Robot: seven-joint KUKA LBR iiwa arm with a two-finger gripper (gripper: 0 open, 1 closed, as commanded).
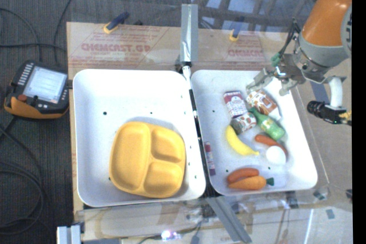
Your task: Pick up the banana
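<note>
One banana (239,143) is lying among toy food in the right bin (306,151) while the end effector (274,82) is hovering spread apart, gripping nothing, over its far edge.

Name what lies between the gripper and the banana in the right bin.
In the camera view, food packets and a green bottle lie between the gripper and the banana.

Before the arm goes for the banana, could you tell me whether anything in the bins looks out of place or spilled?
Nothing looks spilled or damaged. The banana lies flat in the right bin, crowded by a small can and a green bottle. The yellow tray sits alone in the left bin.
</note>
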